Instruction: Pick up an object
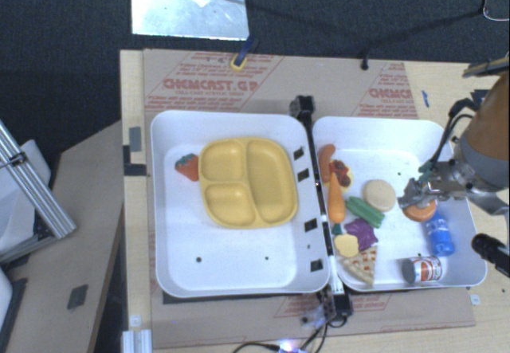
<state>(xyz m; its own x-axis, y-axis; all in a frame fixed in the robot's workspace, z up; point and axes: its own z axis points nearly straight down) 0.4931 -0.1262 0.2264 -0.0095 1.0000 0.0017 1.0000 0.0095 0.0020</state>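
My gripper (417,191) hangs low over the right side of the right bin (398,133), coming in from the right edge. An orange round piece (421,212) lies directly under it, partly hidden; whether they touch cannot be told. A beige bun (380,194) sits just left of the gripper. A blue bottle (439,236) lies in front of it and a small can (421,269) lies nearer the bin's front wall.
The right bin's left half holds a carrot (337,200), a sausage (326,157), a green cucumber (364,210), a purple piece (363,233) and a pizza slice (360,265). The left bin (171,256) holds a yellow divided plate (247,182) and a strawberry (187,166).
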